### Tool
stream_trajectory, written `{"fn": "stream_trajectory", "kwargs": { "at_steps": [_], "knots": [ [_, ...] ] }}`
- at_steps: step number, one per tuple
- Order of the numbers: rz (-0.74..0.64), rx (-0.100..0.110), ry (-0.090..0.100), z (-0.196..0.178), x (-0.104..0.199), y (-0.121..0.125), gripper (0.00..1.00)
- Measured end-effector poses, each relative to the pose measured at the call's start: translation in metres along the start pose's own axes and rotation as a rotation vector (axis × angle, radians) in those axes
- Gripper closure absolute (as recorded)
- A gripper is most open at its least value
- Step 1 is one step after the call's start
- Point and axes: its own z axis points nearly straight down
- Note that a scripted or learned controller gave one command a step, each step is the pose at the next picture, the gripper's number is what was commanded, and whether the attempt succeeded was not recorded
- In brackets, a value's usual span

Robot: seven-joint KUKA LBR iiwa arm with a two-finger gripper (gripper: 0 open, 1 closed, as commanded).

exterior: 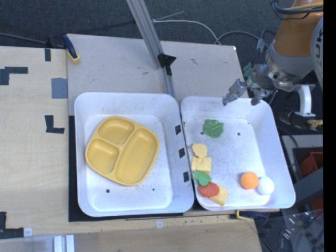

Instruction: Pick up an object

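We see the pincer [242, 92] poised above the far rim of the right bin [278, 156], near its far corner, and its two fingers stand visibly apart with nothing between them, so it is empty. The things we could pick all lie in that right bin: a green leafy piece [213, 128] toward the far side, a cluster against the wall shared with the left bin made up of a pale yellow piece [199, 150], a yellow block [201, 164], a small green piece [201, 177], a red piece [209, 189] and a yellow wedge [220, 195], and an orange ball [249, 180] touching a white ball [265, 186] by the near right corner. The left bin [84, 140] carries a yellow divided plate [122, 149], well apart from the pincer. From here we judge several risks. The pincer sits over the rim, so a straight descent could strike the wall instead of reaching the floor of the bin. The green leafy piece is nearest but looks flat, and the fingers may slide over it and shut on air. The cluster pieces touch or overlap, so a grasp there could shove neighbours or lift two. The balls are round and touching; a closing finger may knock one rolling away.
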Motion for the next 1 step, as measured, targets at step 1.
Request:
{"fn": "stream_trajectory", "kwargs": {
  "at_steps": [1],
  "knots": [
    [0.001, 0.003, -0.003, 0.0741, -0.015, 0.058, 0.0]
  ]
}}
